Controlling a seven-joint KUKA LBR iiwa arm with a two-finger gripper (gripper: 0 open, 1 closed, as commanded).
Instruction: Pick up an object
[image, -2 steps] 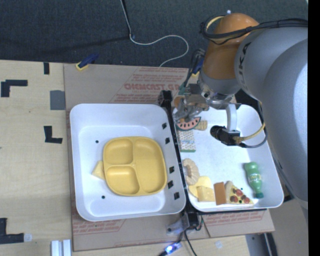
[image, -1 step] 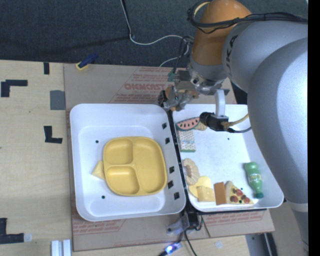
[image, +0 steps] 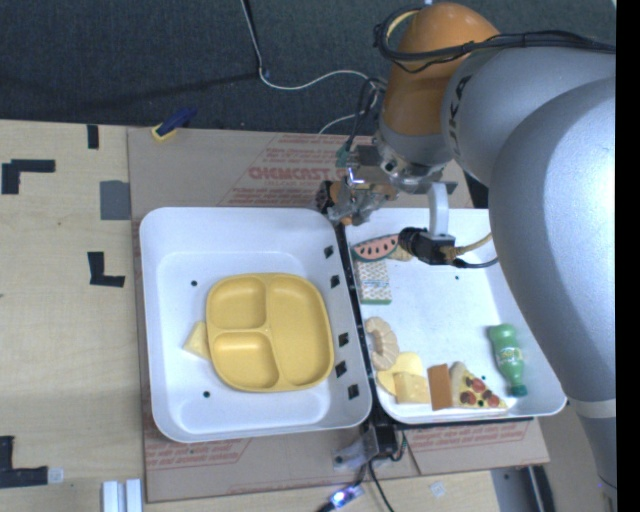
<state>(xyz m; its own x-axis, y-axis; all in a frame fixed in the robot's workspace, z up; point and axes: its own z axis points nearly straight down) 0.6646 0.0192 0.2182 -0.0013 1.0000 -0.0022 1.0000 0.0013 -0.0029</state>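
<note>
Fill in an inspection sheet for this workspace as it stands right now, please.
Surface: two white bins side by side on brown cardboard; left bin, right bin.
Job's things: yellow divided plate in the left bin, over a pale yellow wedge; in the right bin a watermelon slice, small card, pastry, cheese pieces, brown slab, pizza slice, green bottle.
Clutter: yellow and blue item on the bench behind the bins.
Grippers: gripper over the bins' far shared edge; finger state unclear.
Cables: white cable across the dark floor behind.
Surroundings: black tape marks on the bench.
</note>
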